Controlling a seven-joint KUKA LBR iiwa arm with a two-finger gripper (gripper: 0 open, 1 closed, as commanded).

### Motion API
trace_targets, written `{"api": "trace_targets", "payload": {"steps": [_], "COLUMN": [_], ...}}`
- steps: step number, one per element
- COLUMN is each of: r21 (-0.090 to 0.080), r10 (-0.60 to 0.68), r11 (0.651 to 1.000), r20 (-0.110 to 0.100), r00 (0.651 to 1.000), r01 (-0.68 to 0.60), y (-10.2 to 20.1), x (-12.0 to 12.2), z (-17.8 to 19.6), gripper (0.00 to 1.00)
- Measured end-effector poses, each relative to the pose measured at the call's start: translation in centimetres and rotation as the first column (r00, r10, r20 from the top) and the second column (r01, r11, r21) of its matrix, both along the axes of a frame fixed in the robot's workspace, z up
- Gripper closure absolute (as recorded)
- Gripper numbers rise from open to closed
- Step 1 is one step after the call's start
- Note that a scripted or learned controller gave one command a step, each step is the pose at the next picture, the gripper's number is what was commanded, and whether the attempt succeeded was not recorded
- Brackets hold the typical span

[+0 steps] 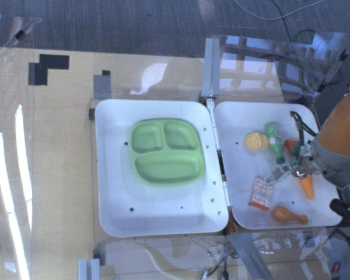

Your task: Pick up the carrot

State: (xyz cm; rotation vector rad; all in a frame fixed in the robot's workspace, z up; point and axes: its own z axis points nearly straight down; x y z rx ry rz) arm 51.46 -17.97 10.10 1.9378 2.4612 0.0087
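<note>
A: Starting at the table's left side, what sits in the left bin [111, 203]?

B: A green divided plate [166, 152], lying flat in the middle of it. It is no part of the job.

A: And the right bin [239, 121]?

B: A yellow corn piece [256, 140] near its middle, a green bottle [274, 142] just beside that, a small printed packet [261, 192] lower down, and a brown drumstick-like toy [289, 215] by the near edge.

A: The carrot?

B: The carrot [306, 185] lies toward the bin's right edge, orange and tapered, point toward the near edge. The gripper [294, 169] hovers right by its thick end, but I cannot tell how the jaws stand.

A: How will it handle?

B: It looks like a light, stiff plastic toy, probably smooth and apt to slip along its taper. I would grip across the thick upper half, not the tip.
</note>
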Motion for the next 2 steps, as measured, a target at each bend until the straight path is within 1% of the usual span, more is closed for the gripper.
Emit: {"api": "trace_targets", "payload": {"steps": [1,2], "r21": [0.002,0.001], "r10": [0.002,-0.161], "r11": [1.0,0.987], "r20": [0.006,-0.006], "r00": [1.0,0.987], "r01": [-0.002,0.161], "y": [0.3,2.7], "x": [0.3,1.7], "z": [1.1,9.9], "gripper": [1.0,1.0]}}
